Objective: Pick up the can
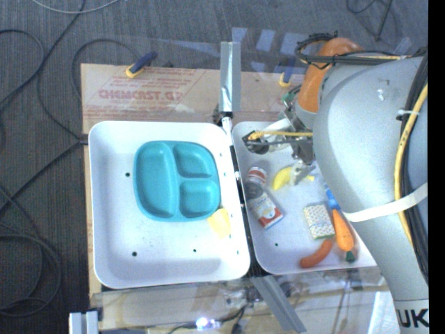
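Note:
The can (pixel 256 180), small and silver with a red band, sits in the right bin (pixel 285 252) close to its left wall. My gripper (pixel 302 170) hangs over the back half of that bin, to the right of the can and just beyond a yellow banana-shaped piece (pixel 281 179). Nothing shows between the gripper and the can. The grey arm (pixel 368 124) covers the bin's right side.
A red and white packet (pixel 266 212) lies just in front of the can. A speckled sponge (pixel 318 220), a carrot (pixel 343 233) and a sausage (pixel 316 254) lie at the front right. The left bin (pixel 111 256) holds a teal divided tray (pixel 177 180) and a yellow block (pixel 220 222).

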Motion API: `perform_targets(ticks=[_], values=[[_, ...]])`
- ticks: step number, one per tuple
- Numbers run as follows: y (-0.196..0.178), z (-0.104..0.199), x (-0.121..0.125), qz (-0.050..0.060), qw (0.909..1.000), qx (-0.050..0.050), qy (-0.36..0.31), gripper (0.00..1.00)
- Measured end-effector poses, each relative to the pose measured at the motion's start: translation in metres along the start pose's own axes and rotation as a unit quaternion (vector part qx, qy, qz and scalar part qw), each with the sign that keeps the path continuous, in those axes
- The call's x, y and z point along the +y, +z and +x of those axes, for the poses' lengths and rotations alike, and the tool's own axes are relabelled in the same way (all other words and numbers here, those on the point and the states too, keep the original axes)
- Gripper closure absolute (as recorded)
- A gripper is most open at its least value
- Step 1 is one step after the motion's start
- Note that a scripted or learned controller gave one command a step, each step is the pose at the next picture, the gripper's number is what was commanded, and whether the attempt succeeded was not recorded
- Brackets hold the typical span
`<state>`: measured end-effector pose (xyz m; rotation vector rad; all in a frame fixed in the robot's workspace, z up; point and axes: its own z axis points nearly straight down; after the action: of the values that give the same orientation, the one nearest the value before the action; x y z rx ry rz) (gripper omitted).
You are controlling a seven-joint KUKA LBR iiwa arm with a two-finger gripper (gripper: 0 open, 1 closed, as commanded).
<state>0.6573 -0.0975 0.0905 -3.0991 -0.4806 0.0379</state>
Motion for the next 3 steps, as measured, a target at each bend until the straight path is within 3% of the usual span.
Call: perform_targets(ticks=[1, 2, 3], values=[[-0.091, -0.031, -0.063, -0.006, 0.9934, 0.008, -0.114, 0.0], [-0.091, -0.031, -0.063, -0.006, 0.9934, 0.008, -0.114, 0.0], [-0.091, -0.04, -0.03, -0.004, 0.9987, 0.009, -0.05, 0.0]])
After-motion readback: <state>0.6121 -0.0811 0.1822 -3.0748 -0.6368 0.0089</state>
